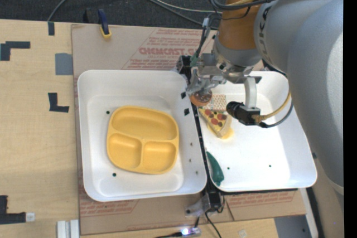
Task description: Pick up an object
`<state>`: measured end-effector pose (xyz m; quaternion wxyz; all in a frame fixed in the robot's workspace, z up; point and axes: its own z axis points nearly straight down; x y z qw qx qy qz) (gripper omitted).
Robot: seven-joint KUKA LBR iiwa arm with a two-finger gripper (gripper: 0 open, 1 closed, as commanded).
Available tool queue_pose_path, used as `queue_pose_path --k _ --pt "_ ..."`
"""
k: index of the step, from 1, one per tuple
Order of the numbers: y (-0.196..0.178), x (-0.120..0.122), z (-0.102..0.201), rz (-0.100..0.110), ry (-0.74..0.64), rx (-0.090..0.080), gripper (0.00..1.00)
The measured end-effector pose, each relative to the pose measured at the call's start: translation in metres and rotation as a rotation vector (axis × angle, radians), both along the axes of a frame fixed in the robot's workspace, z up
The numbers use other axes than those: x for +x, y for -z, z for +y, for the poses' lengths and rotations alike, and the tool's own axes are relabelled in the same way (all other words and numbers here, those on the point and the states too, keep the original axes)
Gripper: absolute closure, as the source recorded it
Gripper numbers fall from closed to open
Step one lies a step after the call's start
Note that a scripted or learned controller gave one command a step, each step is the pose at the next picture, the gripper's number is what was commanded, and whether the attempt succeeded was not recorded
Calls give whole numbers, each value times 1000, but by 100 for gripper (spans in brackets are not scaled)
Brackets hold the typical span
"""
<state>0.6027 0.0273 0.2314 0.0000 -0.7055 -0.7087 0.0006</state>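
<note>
In the left half of the frame sits the left bin [89, 136], and in its middle lies a yellow divided plate [143, 139], flat, with three compartments facing up. It is well apart from the arm's working end.

Moving right, the shared wall between the two bins runs down the centre of the frame. Just right of it, in the upper left corner of the right bin [279, 170], the gripper [199, 88] hangs low over a small cluster of toy food. Its fingers are hidden among the wrist hardware, so whether they are spread or closed cannot be told, and nothing can be seen held between them.

Directly under the gripper is a small round brown-orange piece [201, 98]. Touching it on the lower right is a pizza slice [217, 121], its long axis running from upper left to lower right, crust end towards the bin's middle. The slice lies just below and right of the gripper, so a short shift that way would likely centre over it.

Lower down, against the dividing wall, lies a green object [215, 170].
</note>
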Motion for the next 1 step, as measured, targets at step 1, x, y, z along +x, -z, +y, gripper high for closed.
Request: queue_pose_path --k 1 --pt "6 15 41 0 0 0 100"
